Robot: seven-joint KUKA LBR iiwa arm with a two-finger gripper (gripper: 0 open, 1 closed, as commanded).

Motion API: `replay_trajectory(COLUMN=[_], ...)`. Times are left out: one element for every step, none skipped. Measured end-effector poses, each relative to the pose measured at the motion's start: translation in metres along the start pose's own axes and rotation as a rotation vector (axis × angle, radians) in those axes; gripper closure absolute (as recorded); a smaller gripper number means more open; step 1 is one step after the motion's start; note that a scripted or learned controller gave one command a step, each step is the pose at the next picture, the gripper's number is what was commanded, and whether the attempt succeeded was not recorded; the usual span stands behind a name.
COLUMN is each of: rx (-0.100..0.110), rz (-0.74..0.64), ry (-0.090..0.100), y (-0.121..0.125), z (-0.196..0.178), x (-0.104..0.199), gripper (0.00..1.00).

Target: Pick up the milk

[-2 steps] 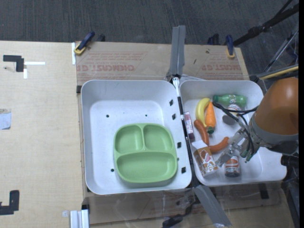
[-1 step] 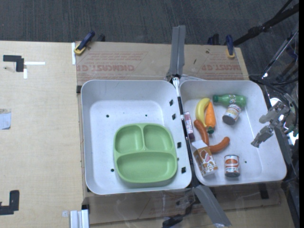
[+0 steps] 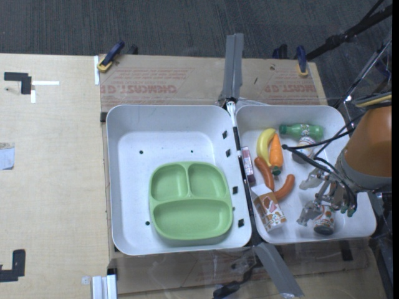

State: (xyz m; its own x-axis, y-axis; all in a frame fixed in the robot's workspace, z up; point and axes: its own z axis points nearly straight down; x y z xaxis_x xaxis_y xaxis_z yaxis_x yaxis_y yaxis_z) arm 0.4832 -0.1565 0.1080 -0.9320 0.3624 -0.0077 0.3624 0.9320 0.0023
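1. The milk (image 3: 272, 211) was the small brown-and-white carton lying on its side in the right bin (image 3: 368, 228), at the near end and close to that bin's left wall.
2. The gripper (image 3: 319, 205) was in the same bin but off to the right of the carton, low over the near-right part. So the carton lay to the gripper's left, at about the same depth in the scene, near but not touching.
3. The carton's long axis ran roughly far-left to near-right, only a bit off the near-far line. My guess is a grasp would want to close across the short side, i.e. mostly left-right.
4. Honestly couldn't tell whether the gripper was apart or together: too much cable and metal clutter around it. Nothing was visibly held in it.
5. Right under or beside the gripper sat a small round can-like thing (image 3: 324, 224), which isn't the milk. Looked to me like the arm was lined up on the wrong item.
6. A reddish sausage (image 3: 285, 187) lay just far of the carton, between it and the gripper's line, with the carrot (image 3: 275, 155) and banana (image 3: 267, 143) further back.
7. The left bin (image 3: 124, 167) with the green plate (image 3: 190, 201) didn't matter here; the needed shift was a short move left within the right bin
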Motion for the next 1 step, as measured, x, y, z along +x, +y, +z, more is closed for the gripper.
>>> replay_trajectory(rx=[0.000], rz=[-0.150], ry=[0.004], y=[0.0790], z=[-0.0496], x=[-0.0419], gripper=[0.00])
